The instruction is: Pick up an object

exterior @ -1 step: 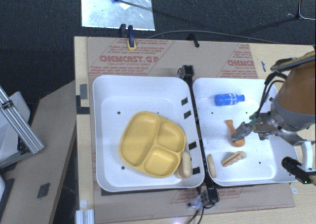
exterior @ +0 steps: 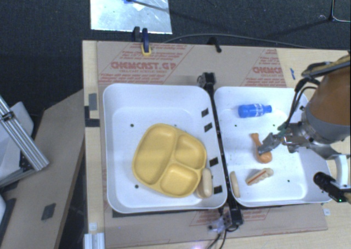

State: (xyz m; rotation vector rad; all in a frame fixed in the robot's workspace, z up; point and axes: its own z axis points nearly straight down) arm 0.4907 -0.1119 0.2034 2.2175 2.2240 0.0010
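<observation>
- Beige and pale, a small bread-like piece (exterior: 205, 182) is lying at the near right corner of the left bin (exterior: 118, 149), touching the yellow divided plate (exterior: 169, 159) that is sitting in the middle of that bin.
- Just across the divider, in the right bin (exterior: 290, 190), another pale piece (exterior: 235, 184) is resting against the near left wall, with a hot dog (exterior: 259, 176) lying just beside it.
- I am reaching in from the right; my gripper (exterior: 271, 145) is hovering beside an orange carrot-like toy (exterior: 261, 150), close against it, and I cannot tell whether my fingers are parted or closed.
- Farther back, a blue bottle (exterior: 254, 111) is lying on its side, well apart from me.
</observation>
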